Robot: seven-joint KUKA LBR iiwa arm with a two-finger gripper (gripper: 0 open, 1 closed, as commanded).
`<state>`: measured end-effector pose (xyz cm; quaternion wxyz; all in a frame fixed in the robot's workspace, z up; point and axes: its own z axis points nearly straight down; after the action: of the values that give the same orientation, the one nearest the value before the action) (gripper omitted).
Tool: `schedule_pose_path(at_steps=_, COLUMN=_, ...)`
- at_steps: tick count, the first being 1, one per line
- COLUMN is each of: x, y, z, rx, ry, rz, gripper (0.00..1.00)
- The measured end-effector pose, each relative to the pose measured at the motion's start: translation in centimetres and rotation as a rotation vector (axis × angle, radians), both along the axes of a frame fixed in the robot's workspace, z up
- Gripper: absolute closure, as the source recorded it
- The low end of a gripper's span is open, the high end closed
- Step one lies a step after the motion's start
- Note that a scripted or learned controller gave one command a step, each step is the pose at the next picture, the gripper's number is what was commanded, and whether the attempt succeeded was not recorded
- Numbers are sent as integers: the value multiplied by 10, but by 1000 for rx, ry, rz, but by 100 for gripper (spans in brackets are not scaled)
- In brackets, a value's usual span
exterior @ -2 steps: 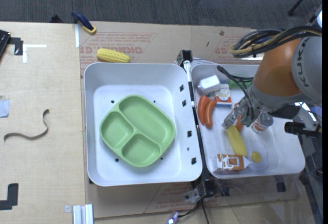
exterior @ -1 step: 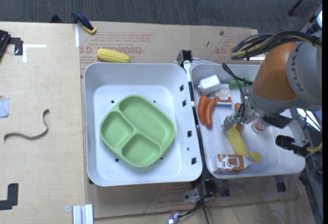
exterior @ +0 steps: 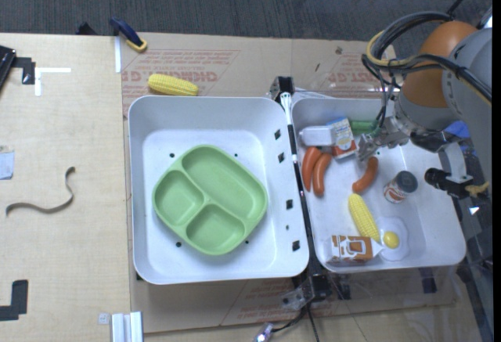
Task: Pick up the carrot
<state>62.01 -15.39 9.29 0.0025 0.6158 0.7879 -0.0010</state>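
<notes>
The bench (exterior: 63,137) carries two shallow white bins side by side. The left bin (exterior: 156,117) holds a green divided plate (exterior: 210,199) with three compartments, lying in the middle of its floor. The right bin (exterior: 438,243) holds the smaller things.

The grey arm (exterior: 470,70), with its orange band (exterior: 438,59), reaches in over the right bin's far right corner. Its gripper (exterior: 372,143) hangs low near the bin's far edge, just above the upper end of a sausage (exterior: 366,174); whether it is spread or pressed together cannot be told, and nothing shows in it.

The carrot (exterior: 315,168), two orange pieces side by side, lies against the right bin's left wall, toward the far edge. Just beyond it lies a white carton with a blue and orange label (exterior: 329,133). A corn cob (exterior: 362,215) lies tilted near the bin's middle, and a brown and white box (exterior: 352,249) lies at the near edge. A small can (exterior: 400,188) is toward the right wall. A small yellow piece (exterior: 391,239) lies just beside the box.

Another corn cob (exterior: 172,84) lies on the cardboard beyond the left bin's far edge.
</notes>
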Motion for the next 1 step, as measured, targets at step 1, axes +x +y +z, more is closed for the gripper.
schedule_pose_path(at_steps=1, x=25, y=-62, z=0, rx=1, ry=0, rz=-55, gripper=100)
